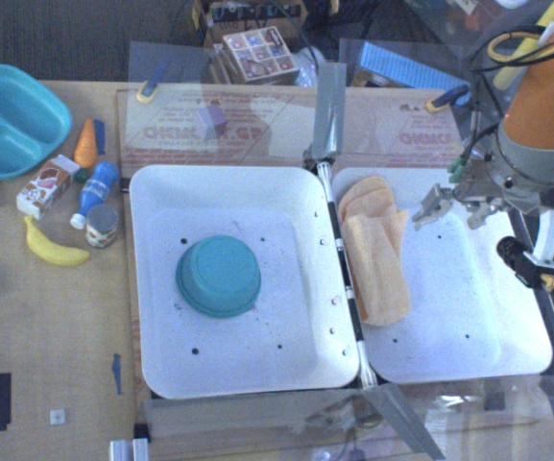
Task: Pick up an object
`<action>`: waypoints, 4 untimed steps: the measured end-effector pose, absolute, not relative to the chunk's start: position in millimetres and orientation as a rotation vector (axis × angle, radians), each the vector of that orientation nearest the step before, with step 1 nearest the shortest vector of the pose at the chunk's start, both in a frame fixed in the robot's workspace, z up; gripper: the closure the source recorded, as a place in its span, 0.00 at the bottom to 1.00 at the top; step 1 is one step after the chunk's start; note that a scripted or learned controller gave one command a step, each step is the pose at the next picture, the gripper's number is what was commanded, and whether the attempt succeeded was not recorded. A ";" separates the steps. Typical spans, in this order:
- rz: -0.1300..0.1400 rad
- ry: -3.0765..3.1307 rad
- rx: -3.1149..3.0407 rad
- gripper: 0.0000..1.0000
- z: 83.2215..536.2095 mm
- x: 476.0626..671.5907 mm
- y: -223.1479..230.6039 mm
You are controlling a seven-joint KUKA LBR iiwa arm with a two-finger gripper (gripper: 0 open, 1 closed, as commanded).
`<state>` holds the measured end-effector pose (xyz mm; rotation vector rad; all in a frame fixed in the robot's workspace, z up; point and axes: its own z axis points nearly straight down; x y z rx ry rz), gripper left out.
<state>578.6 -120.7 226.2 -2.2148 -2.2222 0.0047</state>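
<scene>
Hand [451, 205] of the grey arm is seen above the right shallow white bin [507, 353], its two fingers spread wide with nothing between them. Just beside it, a folded tan cloth [374, 253] is laid along that bin's left side. An upturned teal plastic bowl [219, 276] is set in the left white bin [257, 368].

Soft, matt cloth [375, 257] lies folded in glossy white bins [257, 373]; the teal bowl [219, 276] looks like smooth plastic
</scene>
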 end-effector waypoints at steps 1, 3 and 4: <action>-0.001 -2.225 -2.218 0.00 93.4 615.2 -110.6; -0.008 -2.371 -2.071 1.00 97.3 670.9 -100.7; 0.003 -2.384 -2.045 1.00 226.2 667.7 -78.4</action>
